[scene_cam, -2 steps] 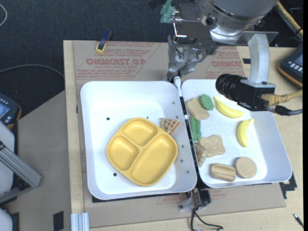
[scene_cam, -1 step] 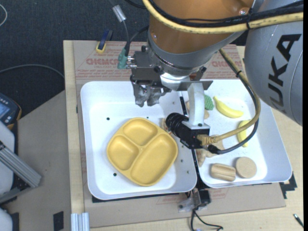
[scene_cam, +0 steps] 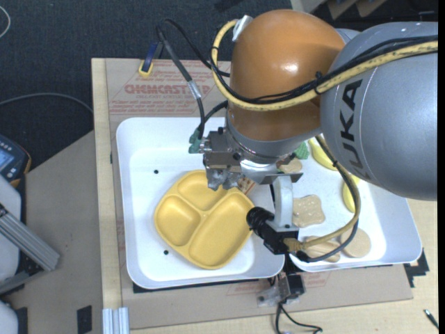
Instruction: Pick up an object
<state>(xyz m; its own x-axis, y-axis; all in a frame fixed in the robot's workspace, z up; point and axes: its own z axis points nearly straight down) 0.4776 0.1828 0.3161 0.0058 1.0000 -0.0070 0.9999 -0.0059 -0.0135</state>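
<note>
Two shallow white bins sit side by side on a cardboard-coloured board [scene_cam: 139, 89] printed with red lettering. The left bin [scene_cam: 142, 179] holds one yellow divided plate [scene_cam: 198, 225] with three compartments, lying flat toward the bin's near right part, its right edge close to the wall shared with the right bin [scene_cam: 396, 245].

The arm [scene_cam: 375, 110] is the main obstruction: its orange band [scene_cam: 281, 58] and grey body cover the far half of the right bin and the shared wall, hiding whatever lies beneath. Yellow and black cables loop around the orange band, and a black cable runs from it toward the far edge of the board. A black connector [scene_cam: 268, 234] on a cable hangs just right of the plate, over the shared wall.

Right of the plate, in the right bin, a few things can be counted where they show past the arm: one tan cracker-like square [scene_cam: 307, 211], one round tan disc [scene_cam: 358, 243] at the near edge with another flat tan piece [scene_cam: 321, 248] beside it, a yellow curved thing [scene_cam: 321, 155] partly hidden under the arm, and a bit of green [scene_cam: 302, 149] next to it. Others may be hidden.

The gripper [scene_cam: 224, 179] hangs under the wrist, directly above the far edge of the plate, over the far compartment. Its metal body hides its tips, so I cannot tell whether it is spread or pressed together, nor whether it touches the plate. Nothing is visibly held in it.
</note>
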